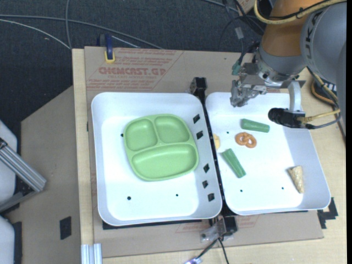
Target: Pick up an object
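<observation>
The right bin (308,197) holds a short green piece (254,126), an orange pretzel (246,139), a longer green stick (233,163), a tan wedge (297,177) near its right wall, and a small pale bit (216,142) at its left edge. My gripper (240,99) hangs over the bin's far left corner, just up and left of the short green piece. Nothing shows between its fingers.
The left bin (110,191) carries a green three-compartment plate (160,147). Black clips (198,84) run along the seam between the bins. A black cylinder with a yellow cable (286,116) juts over the right bin's far side. Cables lie on the dark floor behind.
</observation>
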Available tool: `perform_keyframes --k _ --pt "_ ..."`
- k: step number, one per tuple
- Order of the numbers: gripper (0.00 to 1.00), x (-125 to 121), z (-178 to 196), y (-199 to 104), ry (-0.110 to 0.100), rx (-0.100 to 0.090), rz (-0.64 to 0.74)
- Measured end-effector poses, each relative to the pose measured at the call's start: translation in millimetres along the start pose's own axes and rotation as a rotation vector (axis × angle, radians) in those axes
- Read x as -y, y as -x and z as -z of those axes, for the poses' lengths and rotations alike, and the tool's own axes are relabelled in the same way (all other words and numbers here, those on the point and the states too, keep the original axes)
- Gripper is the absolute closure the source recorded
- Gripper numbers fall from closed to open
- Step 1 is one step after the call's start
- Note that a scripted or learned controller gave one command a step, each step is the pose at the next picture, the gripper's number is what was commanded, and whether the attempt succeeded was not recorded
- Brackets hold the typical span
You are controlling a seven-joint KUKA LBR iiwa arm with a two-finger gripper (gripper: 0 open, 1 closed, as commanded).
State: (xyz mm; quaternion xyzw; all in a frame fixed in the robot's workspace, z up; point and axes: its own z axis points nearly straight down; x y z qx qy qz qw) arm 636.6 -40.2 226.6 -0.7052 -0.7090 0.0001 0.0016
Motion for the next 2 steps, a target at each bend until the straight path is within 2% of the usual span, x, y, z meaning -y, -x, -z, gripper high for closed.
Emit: perform_keyframes --k 1,2 --pt "1.0 8.4 -9.8 -56.0 -0.001 -0.001 0.001" --pt "1.0 21.3 -3.2 -107.3 0.0 -0.001 0.001"
